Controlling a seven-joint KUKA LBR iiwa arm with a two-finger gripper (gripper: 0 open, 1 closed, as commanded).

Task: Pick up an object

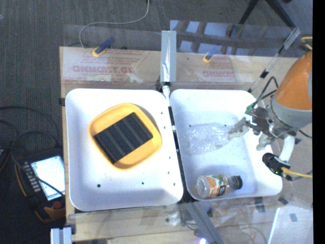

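Camera view looks down at a slant on two shallow white bins that stand side by side on the bench. In the left bin [81, 187] lies a yellow dish [152, 141] with rounded corners, turned a little, and a black ribbed insert [123, 136] sits on top of it. In the right bin [264, 187] a clear plastic bottle [218, 185] lies on its side near the front wall, with a green and orange label and a dark cap that points to the right. A crumpled piece of clear plastic [205, 136] rests in the middle of this bin, behind the bottle and apart from it.

The grey arm with its orange band [297, 85] comes in from the right side. The gripper [242, 128] is over the right part of the right bin, near the right end of the clear plastic. Whether it touches the plastic cannot be told. How far the hand is open cannot be told either, and nothing can be seen held in it. The bottle lies well apart from the gripper, toward the front.
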